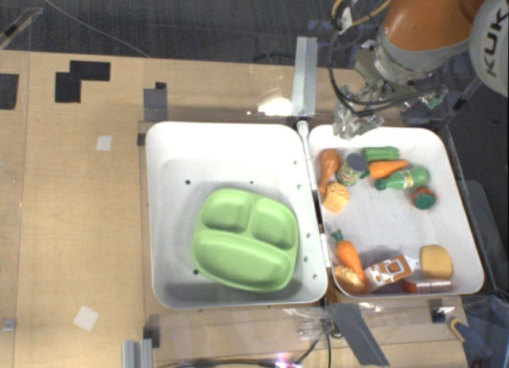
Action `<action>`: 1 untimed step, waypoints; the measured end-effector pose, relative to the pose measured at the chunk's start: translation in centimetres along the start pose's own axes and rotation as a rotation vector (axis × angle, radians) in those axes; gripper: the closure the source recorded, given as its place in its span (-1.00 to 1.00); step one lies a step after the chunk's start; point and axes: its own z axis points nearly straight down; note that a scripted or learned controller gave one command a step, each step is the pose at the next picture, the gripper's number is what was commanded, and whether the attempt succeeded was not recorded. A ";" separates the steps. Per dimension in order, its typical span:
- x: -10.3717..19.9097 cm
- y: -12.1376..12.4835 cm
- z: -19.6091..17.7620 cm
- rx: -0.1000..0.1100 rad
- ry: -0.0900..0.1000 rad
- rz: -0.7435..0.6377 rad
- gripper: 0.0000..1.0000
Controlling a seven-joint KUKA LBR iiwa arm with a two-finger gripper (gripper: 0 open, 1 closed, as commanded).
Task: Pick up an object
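Orange-brown bottle (pixel 391 270) lying at right bin (pixel 461 199) front edge; pincer (pixel 350 124) above far rim, grip state unclear.

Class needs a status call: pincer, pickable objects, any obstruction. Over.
Pincer above right bin's far rim, holding nothing. Toy foods lie in that bin. Green tray in left bin.

I see a green divided plate (pixel 245 239) lying in the left bin (pixel 171 199), toward its near side. Black patches (pixel 79 79) mark the wooden bench (pixel 64 223) at far left.
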 end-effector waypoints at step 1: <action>-0.3 0.0 -1.4 0.006 -0.010 -0.001 1.00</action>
